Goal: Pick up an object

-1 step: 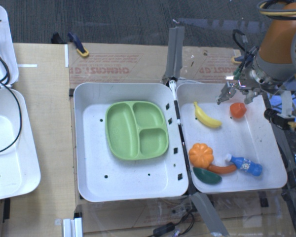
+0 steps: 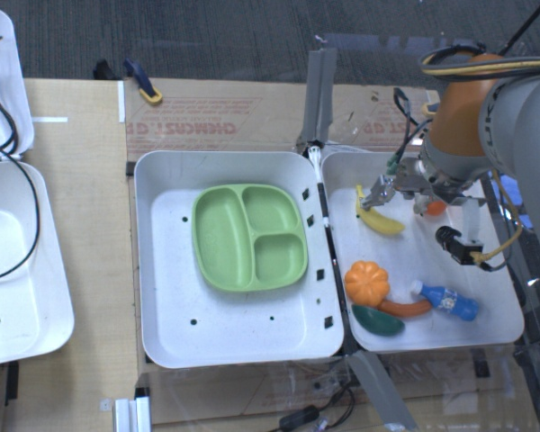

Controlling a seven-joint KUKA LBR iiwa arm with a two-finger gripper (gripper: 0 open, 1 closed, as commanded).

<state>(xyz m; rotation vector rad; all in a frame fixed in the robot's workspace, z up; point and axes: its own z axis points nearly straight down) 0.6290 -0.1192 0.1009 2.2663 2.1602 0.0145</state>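
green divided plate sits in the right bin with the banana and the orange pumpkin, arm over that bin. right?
Not quite. The camera view shows the green divided plate alone in the left bin. The banana and the orange pumpkin do lie in the right bin, and the arm is over that bin.
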